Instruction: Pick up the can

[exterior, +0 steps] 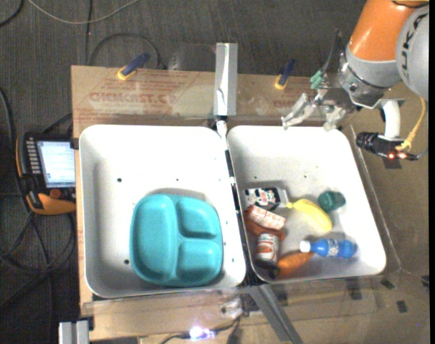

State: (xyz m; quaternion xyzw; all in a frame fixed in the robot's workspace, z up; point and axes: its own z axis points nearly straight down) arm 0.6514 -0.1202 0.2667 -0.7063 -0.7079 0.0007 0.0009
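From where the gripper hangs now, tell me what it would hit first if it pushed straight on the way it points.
Likely the bare floor at the far end of the right bin. The gripper points down-left over its far rim; the can lies well nearer the camera. Depth is unclear.

Cropped and unclear
The arm (389,34) is cut by the top and right edges; the can (266,248) label is unreadable.

1. Even, moderate overhead light is seen; both bins (102,149) are rendered bright white.
2. Below the gripper (312,113), soft shadows are cast along bin walls.
3. Slight blur is noted throughout.
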